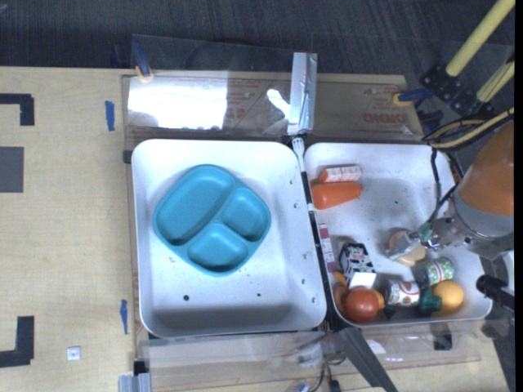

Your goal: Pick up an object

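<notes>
The right bin (384, 158) holds several small objects. An orange item with a white label (337, 184) lies near its back left. Along the front edge sit a red apple (362, 303), a small labelled can (404, 292), a green piece (430, 302) and a yellow lemon (448, 294). A black-and-white packet (355, 257) lies left of centre. My gripper (414, 244) is low in the bin's right half, just above the can and lemon, reaching in from the arm with the orange band (493, 178). A tan object (411, 256) lies right at its tip, and whether the gripper touches it is unclear.
The left bin (163, 300) holds a blue divided plate (212, 217). A divider wall (309, 219) separates the bins. Clear plastic panels (212, 100) stand behind them. Cables and yellow rods (478, 39) are at the back right.
</notes>
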{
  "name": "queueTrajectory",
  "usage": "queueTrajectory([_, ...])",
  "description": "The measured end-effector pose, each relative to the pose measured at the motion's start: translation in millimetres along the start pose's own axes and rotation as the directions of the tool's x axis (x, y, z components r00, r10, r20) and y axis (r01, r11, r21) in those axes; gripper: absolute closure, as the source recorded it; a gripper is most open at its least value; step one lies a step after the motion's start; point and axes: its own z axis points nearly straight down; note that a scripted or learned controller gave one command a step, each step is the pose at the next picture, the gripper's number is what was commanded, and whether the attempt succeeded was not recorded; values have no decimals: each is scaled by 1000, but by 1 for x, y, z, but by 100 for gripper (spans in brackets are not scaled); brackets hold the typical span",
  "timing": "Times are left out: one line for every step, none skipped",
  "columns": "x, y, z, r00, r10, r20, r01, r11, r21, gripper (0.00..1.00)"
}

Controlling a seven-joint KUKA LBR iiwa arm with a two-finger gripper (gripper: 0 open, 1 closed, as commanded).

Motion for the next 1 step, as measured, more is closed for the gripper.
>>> queueTrajectory([63,64,-140,996,84,-4,-84,996,-1,100])
